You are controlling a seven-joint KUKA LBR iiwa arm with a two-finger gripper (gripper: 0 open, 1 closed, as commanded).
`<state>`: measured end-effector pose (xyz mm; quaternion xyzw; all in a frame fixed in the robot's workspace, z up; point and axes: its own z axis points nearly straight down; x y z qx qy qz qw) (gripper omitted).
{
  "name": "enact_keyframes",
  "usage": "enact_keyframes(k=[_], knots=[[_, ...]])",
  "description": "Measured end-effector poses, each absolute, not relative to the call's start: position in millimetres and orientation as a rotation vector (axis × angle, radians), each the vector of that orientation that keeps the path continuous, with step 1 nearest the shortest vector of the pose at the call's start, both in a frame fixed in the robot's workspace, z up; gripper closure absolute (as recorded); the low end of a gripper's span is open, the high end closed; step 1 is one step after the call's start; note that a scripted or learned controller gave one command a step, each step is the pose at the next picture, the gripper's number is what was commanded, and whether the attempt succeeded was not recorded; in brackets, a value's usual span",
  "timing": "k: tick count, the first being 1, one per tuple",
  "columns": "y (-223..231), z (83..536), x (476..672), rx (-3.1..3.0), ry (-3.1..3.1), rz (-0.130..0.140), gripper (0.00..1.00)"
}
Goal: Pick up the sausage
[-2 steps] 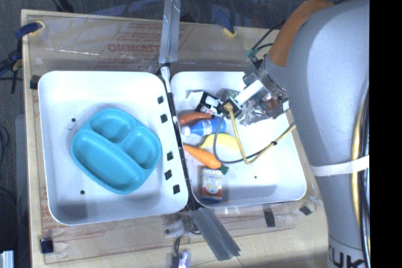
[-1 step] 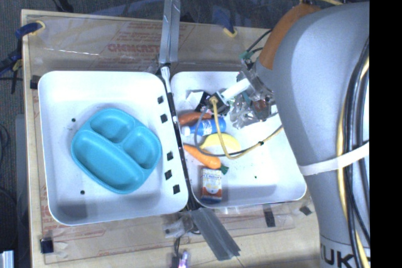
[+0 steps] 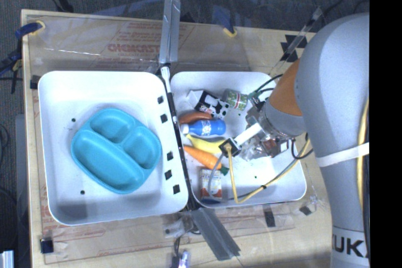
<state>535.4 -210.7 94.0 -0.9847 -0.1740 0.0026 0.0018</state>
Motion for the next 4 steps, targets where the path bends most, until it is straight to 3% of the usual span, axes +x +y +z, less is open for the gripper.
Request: enact_keyframes(k=[1, 2, 4], knots=[[-164.4, 134.3, 476.3, -3.107, -0.436, 0.005, 1.0], [-127.3, 114.7, 476.6, -3.109, -0.428, 0.005, 1.0], [-126.9, 132.9, 478.2, -3.102, -0.447, 0.008, 1.0]])
